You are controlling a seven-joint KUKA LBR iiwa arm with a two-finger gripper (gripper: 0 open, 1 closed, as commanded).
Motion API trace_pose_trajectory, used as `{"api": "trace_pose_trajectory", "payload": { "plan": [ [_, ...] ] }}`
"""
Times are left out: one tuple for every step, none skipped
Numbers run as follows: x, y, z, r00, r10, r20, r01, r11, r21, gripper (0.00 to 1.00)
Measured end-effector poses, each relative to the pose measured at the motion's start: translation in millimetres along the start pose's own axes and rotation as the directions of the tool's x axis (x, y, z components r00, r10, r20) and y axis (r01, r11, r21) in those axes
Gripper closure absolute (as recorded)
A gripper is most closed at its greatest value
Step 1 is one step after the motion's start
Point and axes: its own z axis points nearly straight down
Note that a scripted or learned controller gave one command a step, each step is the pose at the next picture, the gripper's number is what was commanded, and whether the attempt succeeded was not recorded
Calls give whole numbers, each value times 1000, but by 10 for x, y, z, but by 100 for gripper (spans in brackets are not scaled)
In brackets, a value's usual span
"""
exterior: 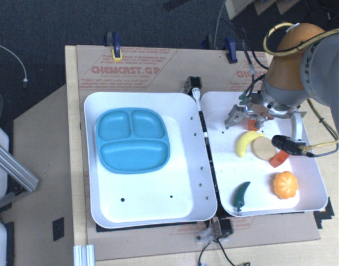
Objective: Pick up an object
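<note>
**Right bin crowded, left bin roomy**

Noted dark green pepper-shaped toy (241, 195) nearest the lens. It lies in the right-hand shallow white bin (222, 159), close to the near rim and not far from the divide between the bins. Logged orange ribbed pumpkin-like toy (285, 184) to its right, near the same bin's near right corner, apart from the pepper with bare white floor between. Found small red-orange block (278, 159) just beyond the pumpkin, touching or almost touching a tan round disc (263, 147); cannot resolve which. Found yellow banana-shaped toy (244, 143) just beside the disc on its left, curved, running roughly along the bin's depth.

Placed grey arm's gripper (244, 115) over the far half of the right bin, just beyond banana and disc, close to both. Cannot tell whether the claw is apart or together.

Marked open floor in this bin along its left wall and between pepper and banana.

Recorded left-hand shallow white bin (177, 190) holding one light blue three-compartment plastic plate (133, 139), set toward the far left and well clear of the near and right rims. Wide bare floor there.

Saw both bins resting edge to edge on a brown board with red lettering (125, 68), with blue clamps (116, 42) at its far edge.
</note>
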Motion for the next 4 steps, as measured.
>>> {"api": "trace_pose_trajectory", "payload": {
  "plan": [
    [-6, 48, 282, 1000, -2, 6, 2, 1000, -22, 0],
    [-21, 59, 150, 1000, -1, 10, 1, 1000, -28, 100],
    [-38, 65, -494, 1000, -1, 3, 1, 1000, -14, 100],
    [-40, 79, -1040, 1000, -1, 3, 1, 1000, -16, 100]
  ]
}}
